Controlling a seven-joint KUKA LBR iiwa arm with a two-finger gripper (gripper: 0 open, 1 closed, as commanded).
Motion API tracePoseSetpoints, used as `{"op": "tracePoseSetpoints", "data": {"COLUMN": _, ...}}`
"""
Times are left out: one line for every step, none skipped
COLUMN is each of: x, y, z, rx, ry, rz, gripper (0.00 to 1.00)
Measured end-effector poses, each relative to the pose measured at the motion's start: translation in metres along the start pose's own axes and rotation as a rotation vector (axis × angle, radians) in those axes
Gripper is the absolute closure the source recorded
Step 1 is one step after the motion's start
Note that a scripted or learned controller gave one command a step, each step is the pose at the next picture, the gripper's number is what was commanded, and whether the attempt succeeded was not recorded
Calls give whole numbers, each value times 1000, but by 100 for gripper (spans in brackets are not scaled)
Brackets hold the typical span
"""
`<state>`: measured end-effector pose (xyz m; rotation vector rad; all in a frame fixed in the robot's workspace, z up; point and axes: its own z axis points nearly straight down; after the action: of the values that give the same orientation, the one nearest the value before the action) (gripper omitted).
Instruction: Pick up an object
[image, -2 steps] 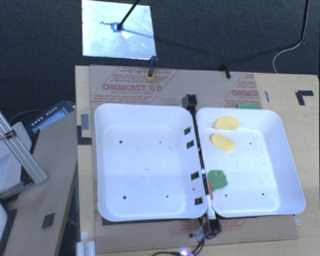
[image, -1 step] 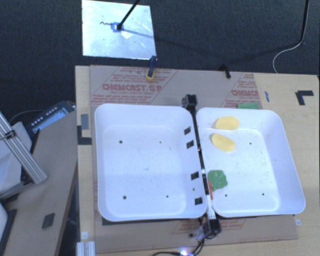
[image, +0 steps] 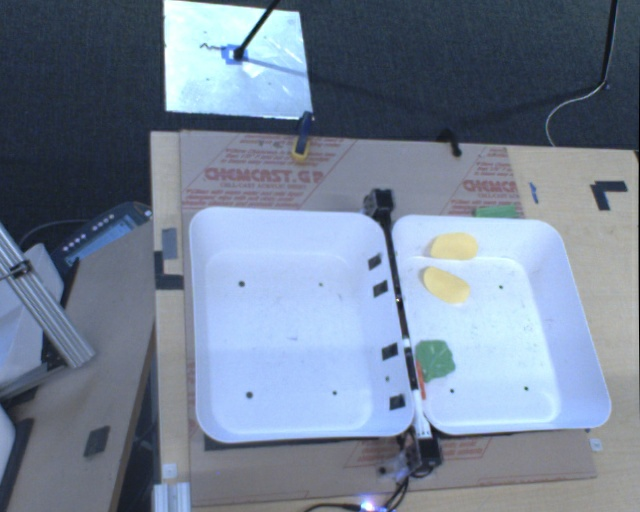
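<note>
The right bin (image: 575, 330) holds three small objects. A yellow oval piece (image: 454, 246) lies near its far wall. A second yellow piece (image: 446, 285) rests just in front of it, toward the bin's left side. A green piece (image: 434, 358) lies against the left wall, close to the divider between the bins.
The left bin (image: 290, 320) sits beside the right one, joined by a black hinge strip (image: 398, 320). Both rest on a cardboard sheet (image: 330, 170). A shiny metal plate (image: 235, 58) lies beyond the bench. A small yellow object (image: 300, 152) sits on the cardboard.
</note>
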<state>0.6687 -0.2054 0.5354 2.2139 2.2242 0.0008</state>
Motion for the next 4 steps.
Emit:
{"op": "tracePoseSetpoints", "data": {"x": 0, "y": 0, "z": 0, "rx": 0, "ry": 0, "rz": 0, "gripper": 100}}
{"op": "tracePoseSetpoints", "data": {"x": 0, "y": 0, "z": 0, "rx": 0, "ry": 0, "rz": 0, "gripper": 100}}
{"op": "tracePoseSetpoints", "data": {"x": 0, "y": 0, "z": 0, "rx": 0, "ry": 0, "rz": 0, "gripper": 100}}
{"op": "tracePoseSetpoints", "data": {"x": 0, "y": 0, "z": 0, "rx": 0, "ry": 0, "rz": 0, "gripper": 100}}
